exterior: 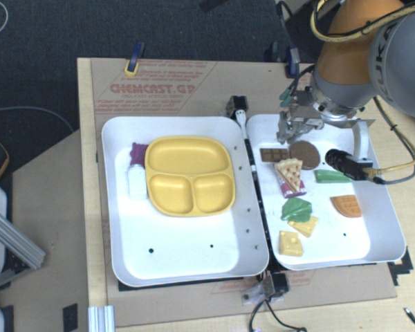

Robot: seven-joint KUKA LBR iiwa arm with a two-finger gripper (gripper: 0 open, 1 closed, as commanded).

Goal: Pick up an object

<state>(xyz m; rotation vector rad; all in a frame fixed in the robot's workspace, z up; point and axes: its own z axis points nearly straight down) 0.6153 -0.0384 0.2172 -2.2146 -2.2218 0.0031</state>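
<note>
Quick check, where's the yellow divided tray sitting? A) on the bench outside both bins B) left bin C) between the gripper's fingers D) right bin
B: the yellow divided tray lies in the left bin, beside a white bottle, while the gripper is over the right bin with the small food pieces.

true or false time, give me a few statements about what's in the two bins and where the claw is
1. The yellow divided tray lies in the left bin. True.
2. The claw hangs over the left bin. False: it is over the far end of the right bin.
3. A purple-capped white bottle lies beside the tray. True.
4. The brown round piece lies in the left bin. False: it lies in the right bin, near the claw.
5. The tray has one single compartment. False: it has three.
</note>
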